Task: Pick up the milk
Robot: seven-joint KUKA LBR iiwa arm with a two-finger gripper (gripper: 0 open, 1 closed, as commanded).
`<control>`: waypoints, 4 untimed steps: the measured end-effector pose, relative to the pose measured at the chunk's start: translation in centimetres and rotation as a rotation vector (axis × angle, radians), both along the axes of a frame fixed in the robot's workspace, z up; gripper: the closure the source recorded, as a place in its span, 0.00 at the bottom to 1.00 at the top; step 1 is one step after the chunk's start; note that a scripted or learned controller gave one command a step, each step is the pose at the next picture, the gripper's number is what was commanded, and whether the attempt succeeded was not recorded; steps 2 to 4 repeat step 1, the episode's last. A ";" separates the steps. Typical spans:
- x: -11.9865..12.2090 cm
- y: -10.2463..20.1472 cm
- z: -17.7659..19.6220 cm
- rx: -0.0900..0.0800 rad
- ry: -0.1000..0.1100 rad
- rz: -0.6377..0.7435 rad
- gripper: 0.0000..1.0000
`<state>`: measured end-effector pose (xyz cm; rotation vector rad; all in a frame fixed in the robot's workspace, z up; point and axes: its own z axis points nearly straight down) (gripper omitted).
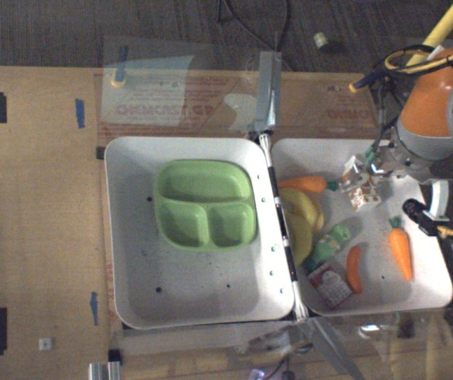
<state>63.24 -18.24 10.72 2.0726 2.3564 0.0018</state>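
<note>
The pincer (pixel 367 179) hangs over the far part of the right bin (pixel 432 291), below the grey wrist and the orange band of the arm (pixel 436 105) that comes in from the right; whether it is open or closed, and whether it has anything in its grip, I cannot tell, since its metal parts blur into the small carton under it. The milk (pixel 363 193), a small white and brownish carton, sits right at the pincer, in the far middle of the right bin; touching or just beneath, the view does not settle.

Just left of the milk lies an orange carrot (pixel 306 184) with its green end towards the carton; nearer and to the left a yellow banana (pixel 302 216) curves along the bin's left wall; a green bottle (pixel 329 244) lies tilted nearer still, beside a small red and white packet (pixel 331 285) at the near left corner. A short orange piece (pixel 354 268) lies near the packet, and a second carrot (pixel 401 252) lies towards the right wall, well apart from the milk.

The left bin (pixel 131 291) holds a green divided plate (pixel 206 204) in its far half; both bins rest on the brown tabletop (pixel 36 252), which bears black marks and blue tape; a black cable (pixel 250 14) loops on the dark floor beyond.
</note>
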 end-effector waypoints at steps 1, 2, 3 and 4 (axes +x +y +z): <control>3.5 1.0 6.0 0.000 0.002 0.070 1.00; 3.5 1.0 6.0 0.000 0.002 0.070 1.00; 3.5 1.0 6.0 0.000 0.002 0.070 1.00; 3.5 1.0 6.0 0.000 0.002 0.070 1.00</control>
